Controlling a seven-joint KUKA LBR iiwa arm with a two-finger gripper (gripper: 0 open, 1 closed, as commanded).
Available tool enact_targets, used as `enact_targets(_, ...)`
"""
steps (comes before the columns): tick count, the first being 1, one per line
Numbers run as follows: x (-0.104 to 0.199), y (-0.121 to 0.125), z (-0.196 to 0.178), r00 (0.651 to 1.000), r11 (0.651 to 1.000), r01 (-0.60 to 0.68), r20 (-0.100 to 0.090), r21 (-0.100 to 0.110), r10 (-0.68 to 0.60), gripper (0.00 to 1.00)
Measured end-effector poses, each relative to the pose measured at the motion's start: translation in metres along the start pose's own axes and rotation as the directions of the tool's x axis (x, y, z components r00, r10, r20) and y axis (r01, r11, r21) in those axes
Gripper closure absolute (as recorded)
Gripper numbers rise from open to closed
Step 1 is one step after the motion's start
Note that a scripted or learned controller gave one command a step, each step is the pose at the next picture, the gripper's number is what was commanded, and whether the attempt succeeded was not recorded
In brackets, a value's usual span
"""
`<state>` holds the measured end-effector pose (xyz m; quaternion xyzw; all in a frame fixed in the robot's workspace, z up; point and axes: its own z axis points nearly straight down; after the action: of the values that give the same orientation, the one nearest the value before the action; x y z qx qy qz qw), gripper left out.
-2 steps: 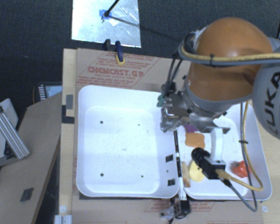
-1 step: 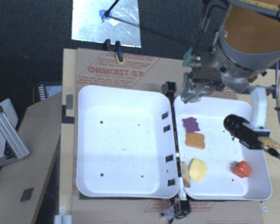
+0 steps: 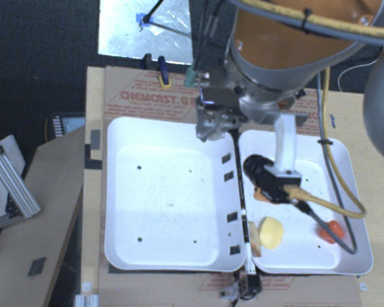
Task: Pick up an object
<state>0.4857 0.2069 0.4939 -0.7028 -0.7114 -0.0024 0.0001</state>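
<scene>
- Arm (image 3: 295, 52): grey with an orange band, it enters from the upper right of the camera view and hangs over the far end of the bins.
- Desk (image 3: 61, 174): a pale surface carrying a brown cardboard sheet (image 3: 150, 98) with red print. Both bins rest on this sheet.
- Left bin (image 3: 163, 200) and right bin (image 3: 302, 254): shallow and white, set side by side with their inner rims touching.
- Pincer (image 3: 213, 126): positioned over the far rims, at the point where the two bins meet. Whether it is apart or together cannot be told from this view.
- Yellow round object (image 3: 271, 232): lies on the floor of the right bin, in its near-left part, close to the inner rim. It is well apart from the pincer, toward the near edge.
- Orange object (image 3: 329, 230): lies on the floor of the right bin, near its right wall. It is farther from the pincer than the yellow round object.
- Tan scrap (image 3: 254, 241): sits just beside the yellow round object, against the right bin's inner wall.
</scene>
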Motion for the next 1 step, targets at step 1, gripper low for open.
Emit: enact_targets(1, 0.0292, 0.0080, -0.0436, 1.000, 1.000, -0.005, -0.001, -0.003, 0.005, 1.00)
